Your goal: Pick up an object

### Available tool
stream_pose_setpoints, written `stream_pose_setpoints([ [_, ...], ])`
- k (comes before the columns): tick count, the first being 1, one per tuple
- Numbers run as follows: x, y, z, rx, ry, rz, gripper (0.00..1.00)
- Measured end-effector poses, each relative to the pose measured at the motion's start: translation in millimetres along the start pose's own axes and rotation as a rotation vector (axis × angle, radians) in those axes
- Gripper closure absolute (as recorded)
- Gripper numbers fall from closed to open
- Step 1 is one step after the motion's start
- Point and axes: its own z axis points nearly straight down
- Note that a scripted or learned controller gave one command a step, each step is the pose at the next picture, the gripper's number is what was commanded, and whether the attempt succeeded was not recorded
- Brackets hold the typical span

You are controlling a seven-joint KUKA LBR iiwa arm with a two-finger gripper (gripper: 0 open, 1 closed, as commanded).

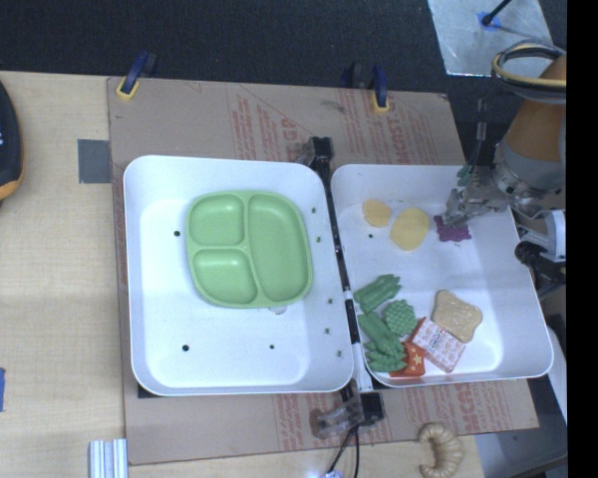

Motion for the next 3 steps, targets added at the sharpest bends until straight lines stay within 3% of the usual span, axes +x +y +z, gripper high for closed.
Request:
stream_pose_setpoints([
  [1,0.1,-0.2,0.6,0.001,0.000,0.000,0.00],
  [2,0.2,17.1,14.8,-0.003,0.000,0.000,0.00],
  [3,0.6,1.5,14.5,0.001,0.001,0.002,0.00],
])
